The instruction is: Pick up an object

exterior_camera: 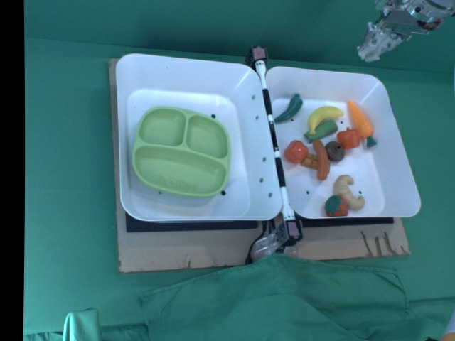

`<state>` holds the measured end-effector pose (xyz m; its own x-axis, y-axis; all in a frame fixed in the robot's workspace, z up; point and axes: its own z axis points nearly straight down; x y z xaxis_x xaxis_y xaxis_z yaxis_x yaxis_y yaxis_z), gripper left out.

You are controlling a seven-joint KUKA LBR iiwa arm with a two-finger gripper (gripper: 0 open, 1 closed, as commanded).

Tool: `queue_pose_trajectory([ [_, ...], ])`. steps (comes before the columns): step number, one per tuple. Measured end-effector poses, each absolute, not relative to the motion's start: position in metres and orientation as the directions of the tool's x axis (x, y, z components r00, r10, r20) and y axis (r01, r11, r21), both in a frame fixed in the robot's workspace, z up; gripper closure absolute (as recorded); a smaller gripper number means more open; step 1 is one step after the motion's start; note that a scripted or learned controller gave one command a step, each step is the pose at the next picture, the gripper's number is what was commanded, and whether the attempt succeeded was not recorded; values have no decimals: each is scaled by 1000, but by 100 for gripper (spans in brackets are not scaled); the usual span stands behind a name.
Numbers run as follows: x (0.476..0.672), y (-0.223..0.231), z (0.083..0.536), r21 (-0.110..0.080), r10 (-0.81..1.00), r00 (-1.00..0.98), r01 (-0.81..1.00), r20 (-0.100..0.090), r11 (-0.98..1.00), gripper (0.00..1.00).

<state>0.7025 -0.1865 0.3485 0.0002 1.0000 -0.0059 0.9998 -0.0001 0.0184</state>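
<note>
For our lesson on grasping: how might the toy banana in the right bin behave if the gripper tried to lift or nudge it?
The banana looks like smooth moulded plastic, so probably stiff, light and a little slippery. Its curved, rounded body may rock or pivot if nudged. It lies against a green vegetable, so that would likely shift too. The gripper hangs beyond the right bin.

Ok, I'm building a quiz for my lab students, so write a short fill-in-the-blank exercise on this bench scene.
1. The light green three-compartment plate lies in the ___ white bin.
2. The small yellow toy banana lies in the ___ white bin.
3. The orange toy carrot lies to the ___ of the banana.
4. The two-finger gripper hovers above the right bin's far ___ corner.

Missing words: left; right; right; right
</note>
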Motion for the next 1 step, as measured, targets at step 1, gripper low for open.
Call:
queue_pose_trajectory([
  [1,700,-187,341,5,1000,3,1000,-4,-3,0],
])
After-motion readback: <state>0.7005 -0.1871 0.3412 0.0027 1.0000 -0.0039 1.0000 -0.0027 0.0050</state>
